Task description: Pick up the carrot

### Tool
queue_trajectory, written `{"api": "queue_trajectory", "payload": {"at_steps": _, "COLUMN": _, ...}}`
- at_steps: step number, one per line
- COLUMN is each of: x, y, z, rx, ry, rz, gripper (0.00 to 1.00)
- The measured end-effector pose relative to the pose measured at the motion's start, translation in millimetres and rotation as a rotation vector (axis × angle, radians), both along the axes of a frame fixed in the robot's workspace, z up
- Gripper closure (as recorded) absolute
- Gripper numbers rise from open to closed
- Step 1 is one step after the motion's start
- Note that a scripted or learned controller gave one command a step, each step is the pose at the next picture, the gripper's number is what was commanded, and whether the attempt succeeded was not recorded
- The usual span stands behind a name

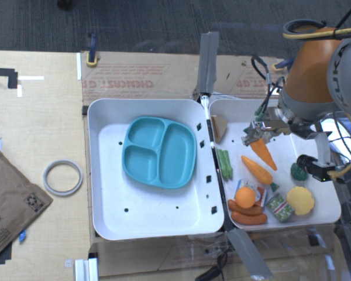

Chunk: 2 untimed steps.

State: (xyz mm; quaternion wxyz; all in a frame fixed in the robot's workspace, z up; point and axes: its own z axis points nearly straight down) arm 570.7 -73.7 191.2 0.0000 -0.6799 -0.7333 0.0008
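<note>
two carrots in the right bin (pixel 333 212): one carrot (pixel 263 154) hangs tilted from the gripper (pixel 254 134), top end pinched between closed fingers; a second carrot (pixel 257 171) lies just below it. i judge grasp made, lift barely begun; clearing the bin remains.

Your bench (pixel 35 133), seen from above, pale wood.

You have two shallow white bins side by side on it, the left bin (pixel 105 174) and the right bin (pixel 333 212), touching. Left of them lie a tape ring (pixel 62 177) and a brown cardboard box (pixel 9 201).
</note>
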Motion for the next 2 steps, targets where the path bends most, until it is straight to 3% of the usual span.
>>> {"api": "queue_trajectory", "payload": {"at_steps": 1, "x": 2, "y": -16, "z": 38, "rx": -0.001, "ry": -0.001, "rz": 0.252, "gripper": 1.0}}
{"api": "queue_trajectory", "payload": {"at_steps": 2, "x": -3, "y": -1, "z": 35, "rx": 0.001, "ry": 0.002, "rz": 0.18, "gripper": 1.0}}
